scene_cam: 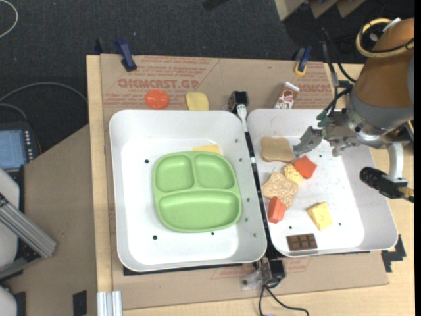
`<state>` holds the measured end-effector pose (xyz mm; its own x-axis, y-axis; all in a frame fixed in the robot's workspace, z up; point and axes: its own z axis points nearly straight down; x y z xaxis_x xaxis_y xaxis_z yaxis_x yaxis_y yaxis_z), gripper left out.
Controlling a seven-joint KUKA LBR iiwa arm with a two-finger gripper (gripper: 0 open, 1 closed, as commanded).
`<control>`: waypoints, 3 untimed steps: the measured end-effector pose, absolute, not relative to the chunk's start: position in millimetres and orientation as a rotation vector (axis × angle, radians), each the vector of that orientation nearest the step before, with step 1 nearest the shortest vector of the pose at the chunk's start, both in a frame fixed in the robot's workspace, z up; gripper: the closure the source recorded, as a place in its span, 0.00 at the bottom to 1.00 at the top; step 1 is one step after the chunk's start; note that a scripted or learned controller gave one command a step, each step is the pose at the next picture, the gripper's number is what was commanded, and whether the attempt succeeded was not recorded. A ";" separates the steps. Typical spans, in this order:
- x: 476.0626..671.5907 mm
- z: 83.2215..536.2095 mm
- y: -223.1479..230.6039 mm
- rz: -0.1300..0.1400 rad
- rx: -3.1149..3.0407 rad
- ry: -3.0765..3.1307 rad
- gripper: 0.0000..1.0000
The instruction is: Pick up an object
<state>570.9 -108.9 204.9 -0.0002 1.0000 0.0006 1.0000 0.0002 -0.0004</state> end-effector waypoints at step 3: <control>539.6 84.9 -213.5 0.003 -2.226 -2.212 0.00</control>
<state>539.6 -213.5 84.9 0.0063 1.0000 0.0009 1.0000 -0.0063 -0.0039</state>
